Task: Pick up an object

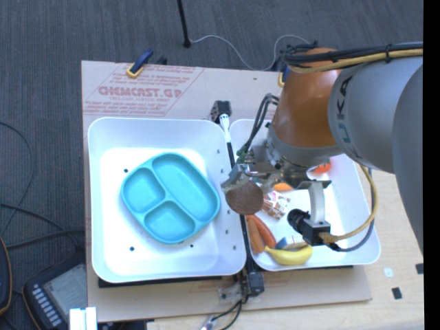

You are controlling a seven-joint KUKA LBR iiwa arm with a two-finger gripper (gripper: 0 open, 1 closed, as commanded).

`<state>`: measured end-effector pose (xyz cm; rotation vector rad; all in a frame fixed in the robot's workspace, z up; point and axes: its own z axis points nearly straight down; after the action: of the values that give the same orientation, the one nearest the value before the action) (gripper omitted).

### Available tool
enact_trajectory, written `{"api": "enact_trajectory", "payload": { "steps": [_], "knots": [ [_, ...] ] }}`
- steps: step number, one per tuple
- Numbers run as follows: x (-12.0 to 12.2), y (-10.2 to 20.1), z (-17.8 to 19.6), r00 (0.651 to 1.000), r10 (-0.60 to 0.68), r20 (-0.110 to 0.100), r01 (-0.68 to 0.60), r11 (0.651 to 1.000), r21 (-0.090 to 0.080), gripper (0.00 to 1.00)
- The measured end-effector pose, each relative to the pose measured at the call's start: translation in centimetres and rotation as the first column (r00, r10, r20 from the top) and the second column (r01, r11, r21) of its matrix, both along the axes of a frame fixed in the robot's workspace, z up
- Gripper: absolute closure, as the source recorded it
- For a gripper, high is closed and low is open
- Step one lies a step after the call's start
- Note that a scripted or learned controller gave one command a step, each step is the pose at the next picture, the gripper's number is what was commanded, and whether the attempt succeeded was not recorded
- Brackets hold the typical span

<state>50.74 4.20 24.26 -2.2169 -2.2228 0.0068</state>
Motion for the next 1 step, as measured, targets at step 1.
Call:
{"api": "enact_trajectory", "payload": {
  "steps": [1],
  "knots": [
    [14.72, -3.42, -3.57, 1.000, -0.003, 0.003, 0.003, 1.000, -0.001, 1.00]
  ]
}}
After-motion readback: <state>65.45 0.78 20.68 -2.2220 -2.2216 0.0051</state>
